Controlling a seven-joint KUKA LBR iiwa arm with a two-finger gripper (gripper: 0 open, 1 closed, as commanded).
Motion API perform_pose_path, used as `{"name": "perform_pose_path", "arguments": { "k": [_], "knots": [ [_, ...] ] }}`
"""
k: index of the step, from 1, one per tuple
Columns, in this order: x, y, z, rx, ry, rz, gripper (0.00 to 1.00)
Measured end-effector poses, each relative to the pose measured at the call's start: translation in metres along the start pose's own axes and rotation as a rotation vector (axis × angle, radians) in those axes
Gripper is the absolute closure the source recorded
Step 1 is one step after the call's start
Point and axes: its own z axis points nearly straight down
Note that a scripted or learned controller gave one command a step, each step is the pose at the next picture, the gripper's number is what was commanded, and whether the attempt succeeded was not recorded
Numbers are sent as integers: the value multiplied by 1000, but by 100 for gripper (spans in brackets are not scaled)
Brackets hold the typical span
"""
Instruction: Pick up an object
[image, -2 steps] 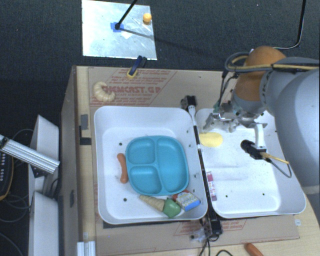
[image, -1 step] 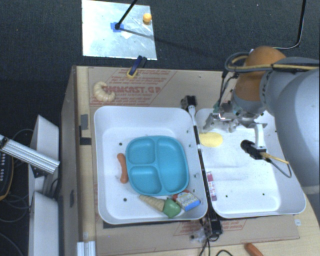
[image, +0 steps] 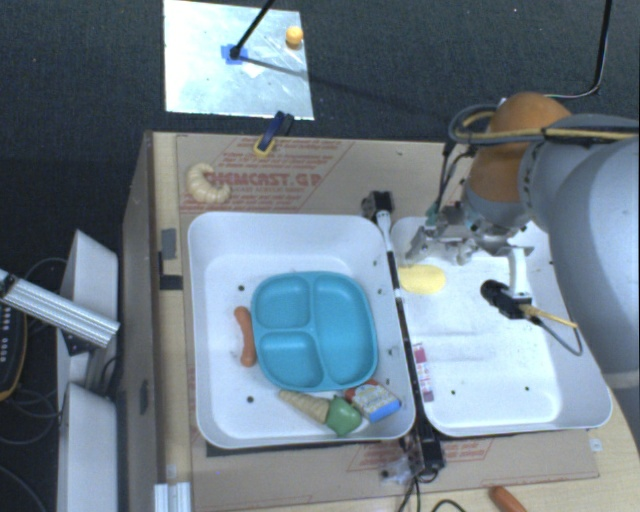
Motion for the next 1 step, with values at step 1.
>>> {"name": "perform_pose_path", "arguments": {
  "k": [1],
  "knots": [
    [-3,0,0,0,0,2,0]
  ]
}}
